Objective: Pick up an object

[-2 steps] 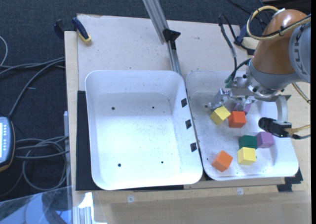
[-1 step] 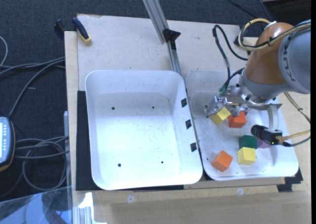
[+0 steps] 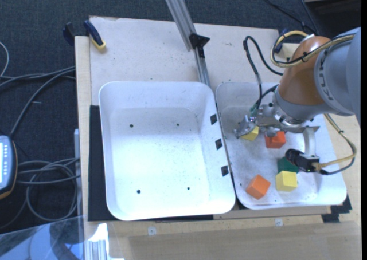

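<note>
While the arm reaches in from the right, its end effector (image 3: 248, 126) sits low in the right bin (image 3: 229, 95), directly over a small yellow block (image 3: 250, 134) near that bin's left-centre. Whether its fingers are spread or pressed together I cannot tell; the metal parts are too small and cluttered, and nothing can be seen pinched between them.

From this one overhead view, the likeliest target is that yellow block, with a red-orange block (image 3: 276, 139) just beside it to the right. Nearer the front edge lie an orange block (image 3: 258, 186), a second yellow cube (image 3: 287, 180) and a green block (image 3: 285, 165) touching the cube's far side.

All of these look like small, rigid, light cubes with flat faces, probably wood or foam, not fragile and not especially slick. A pinch across two opposite flat faces should hold; a grip on the corners would likely twist the block out.

Room is mixed. The yellow block has open bin floor toward the left wall and toward the front, but the red-orange neighbour crowds its right side, so one finger could nudge that instead. The sloped bin wall stands near on the left. The left bin (image 3: 114, 95) lies alongside, on the bench (image 3: 143, 47).
</note>
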{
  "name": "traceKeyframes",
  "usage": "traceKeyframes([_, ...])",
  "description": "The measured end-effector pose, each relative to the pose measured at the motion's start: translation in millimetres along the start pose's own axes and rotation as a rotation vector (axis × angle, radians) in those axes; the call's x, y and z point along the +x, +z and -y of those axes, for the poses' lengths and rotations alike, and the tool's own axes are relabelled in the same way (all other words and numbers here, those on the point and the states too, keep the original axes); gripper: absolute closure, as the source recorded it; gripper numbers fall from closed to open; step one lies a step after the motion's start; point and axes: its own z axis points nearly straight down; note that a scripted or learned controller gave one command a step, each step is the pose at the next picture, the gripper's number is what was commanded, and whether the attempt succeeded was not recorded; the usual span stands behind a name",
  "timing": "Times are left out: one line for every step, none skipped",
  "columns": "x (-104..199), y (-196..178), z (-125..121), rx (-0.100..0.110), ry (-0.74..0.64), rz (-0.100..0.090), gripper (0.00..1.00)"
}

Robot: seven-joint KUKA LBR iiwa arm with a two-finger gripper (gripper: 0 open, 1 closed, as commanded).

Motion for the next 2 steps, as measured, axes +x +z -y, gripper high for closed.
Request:
traceKeyframes([4.6, -3.3, 4.0, 0.014, -0.003, -0.008, 1.00])
traceKeyframes([-6.3, -58.6, 3.8, 0.008, -0.002, -0.006, 1.00])
